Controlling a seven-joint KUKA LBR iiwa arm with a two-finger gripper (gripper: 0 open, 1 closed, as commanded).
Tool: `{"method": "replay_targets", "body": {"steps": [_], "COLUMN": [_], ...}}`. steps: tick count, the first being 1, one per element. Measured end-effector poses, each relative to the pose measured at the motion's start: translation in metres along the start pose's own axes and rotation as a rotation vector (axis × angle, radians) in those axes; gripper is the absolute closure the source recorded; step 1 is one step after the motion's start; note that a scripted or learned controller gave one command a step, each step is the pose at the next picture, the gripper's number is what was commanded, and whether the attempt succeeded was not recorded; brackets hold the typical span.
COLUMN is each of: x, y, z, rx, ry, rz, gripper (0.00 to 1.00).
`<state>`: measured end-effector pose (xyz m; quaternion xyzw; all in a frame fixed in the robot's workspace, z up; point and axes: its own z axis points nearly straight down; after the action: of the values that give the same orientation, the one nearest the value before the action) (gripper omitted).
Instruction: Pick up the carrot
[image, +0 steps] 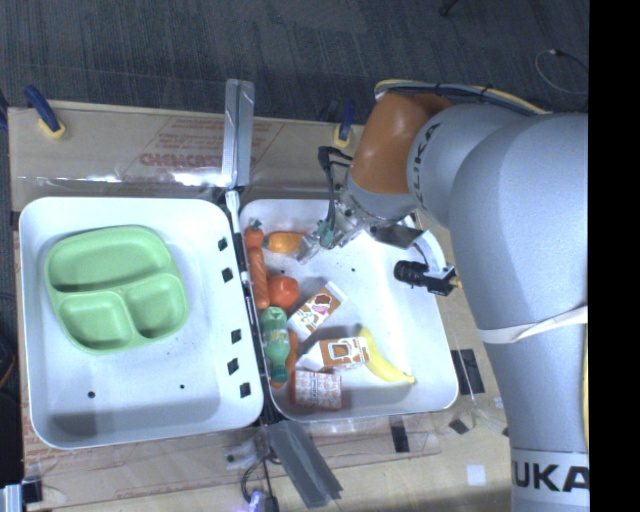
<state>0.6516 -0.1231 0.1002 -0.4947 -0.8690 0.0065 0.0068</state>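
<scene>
The left bin (40, 300) is holding a green tray (115, 288) with three compartments; nothing there bears on the task.

The carrot (257, 268) is lying in the right bin (435, 390), pressed lengthwise against that bin's left wall, its length running up and down the view. A red item (284, 291), possibly a tomato, is sitting just beside its lower end, and an orange item (286, 241) is lying near its upper end. Below these, a green item (274, 327), two small cartons (318, 308) and a banana (383, 362) are crowding the lower part of the bin.

Judged handling: the carrot is looking like a toy or plastic piece, so it is probably light, stiff and smooth-skinned, liable to slip or roll if pinched off-centre. The tapering form is suggesting a hold across the thicker middle, with the jaws closing across its short width. The wall touching one side is leaving little room for a finger there, which is the main risk.

The jaws (322, 238) are hanging over the upper part of the right bin, to the right of the orange item and apart from the carrot. How far open they are standing cannot be told at this size, and nothing is visibly held between them.
</scene>
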Motion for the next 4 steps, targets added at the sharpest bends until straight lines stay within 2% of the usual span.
{"method": "replay_targets", "body": {"steps": [1, 2, 3, 4], "x": [0.0, 0.01, 0.019, 0.025], "y": [0.001, 0.01, 0.013, 0.016], "z": [-0.011, 0.009, 0.011, 0.012], "rx": [-0.001, -0.008, -0.002, 0.002], "ry": [-0.001, 0.003, 0.005, 0.006], "rz": [-0.004, 0.414, 0.642, 0.955], "gripper": [1.0, 1.0, 1.0, 1.0]}}
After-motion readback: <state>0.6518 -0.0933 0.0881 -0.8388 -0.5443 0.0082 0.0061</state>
